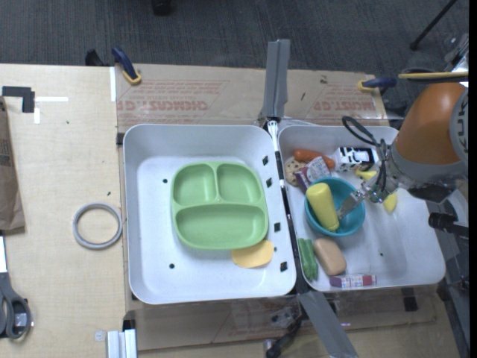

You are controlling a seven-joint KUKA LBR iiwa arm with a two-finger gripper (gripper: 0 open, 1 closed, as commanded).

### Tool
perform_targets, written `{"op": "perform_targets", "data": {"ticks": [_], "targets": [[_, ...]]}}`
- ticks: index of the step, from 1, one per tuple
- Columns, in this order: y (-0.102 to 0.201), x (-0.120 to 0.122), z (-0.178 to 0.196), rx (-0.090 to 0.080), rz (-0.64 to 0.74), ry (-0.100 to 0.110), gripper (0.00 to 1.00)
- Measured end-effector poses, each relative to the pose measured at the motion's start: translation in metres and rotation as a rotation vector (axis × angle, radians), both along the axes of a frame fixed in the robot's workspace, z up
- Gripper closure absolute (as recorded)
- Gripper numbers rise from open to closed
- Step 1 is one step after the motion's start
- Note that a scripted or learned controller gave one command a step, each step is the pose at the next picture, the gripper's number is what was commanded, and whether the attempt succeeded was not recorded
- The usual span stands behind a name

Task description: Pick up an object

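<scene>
Over the right bin (417, 263), the gripper (356, 202) reaches into the blue bowl (350, 218) beside a yellow cylinder (323, 205), though whether its jaws are parted or gripping anything is too small to tell. Just below the bowl lie a tan bun-like piece (330, 257) and a green strip (306, 258), while the left bin (141, 200) holds a green divided plate (220, 203) with a yellow chip (253, 256) at its lower edge.
</scene>
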State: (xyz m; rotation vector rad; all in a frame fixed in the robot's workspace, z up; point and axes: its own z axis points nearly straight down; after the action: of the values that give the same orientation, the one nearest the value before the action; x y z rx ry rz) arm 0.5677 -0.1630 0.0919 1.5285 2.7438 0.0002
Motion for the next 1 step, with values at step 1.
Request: {"op": "perform_targets", "data": {"ticks": [1], "targets": [[0.0071,0.0275,-0.0001,0.0,-0.234,0.0,0.0]]}}
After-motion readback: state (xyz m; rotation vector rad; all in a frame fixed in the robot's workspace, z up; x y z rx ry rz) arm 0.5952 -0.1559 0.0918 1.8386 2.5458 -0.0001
